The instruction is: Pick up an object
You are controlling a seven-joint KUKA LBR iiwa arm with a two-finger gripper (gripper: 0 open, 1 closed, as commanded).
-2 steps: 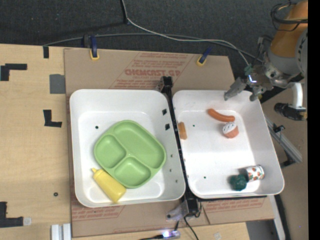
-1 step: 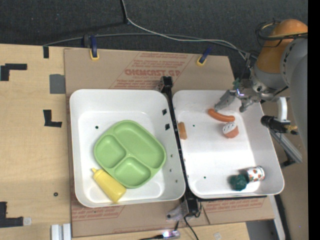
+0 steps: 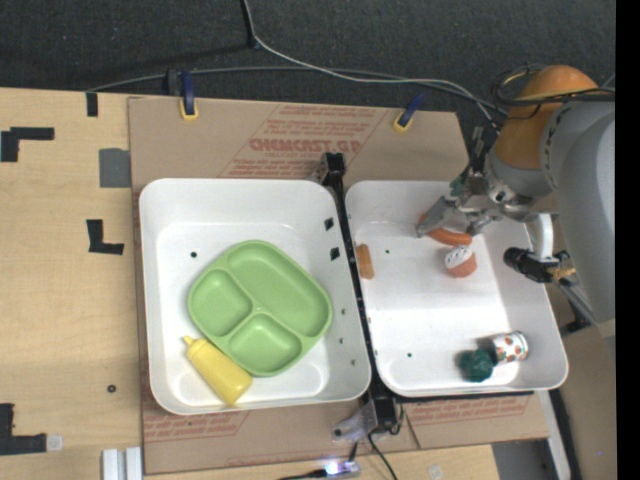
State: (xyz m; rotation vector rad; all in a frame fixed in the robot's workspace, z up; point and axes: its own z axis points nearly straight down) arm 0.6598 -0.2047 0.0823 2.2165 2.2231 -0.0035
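My gripper (image 3: 452, 224) hangs low over the back of the right bin (image 3: 400, 358), reaching in from the right. Its fingers stand apart, open, straddling a small orange-red piece (image 3: 452, 237) that lies just under the fingertips; I cannot tell if they touch it. Just in front of that piece sits a small orange and white object (image 3: 460, 261). Near the bin's left wall lies a short brown stick-like piece (image 3: 365, 261). At the front right corner a dark green lump (image 3: 477, 366) rests against a small white spotted can (image 3: 510, 347).
The left bin (image 3: 160, 218) holds a green divided plate (image 3: 261, 307) and a yellow bottle (image 3: 217, 370) at its front left. The divider wall (image 3: 345, 238) runs between the bins. The grey arm (image 3: 585, 188) fills the right side.
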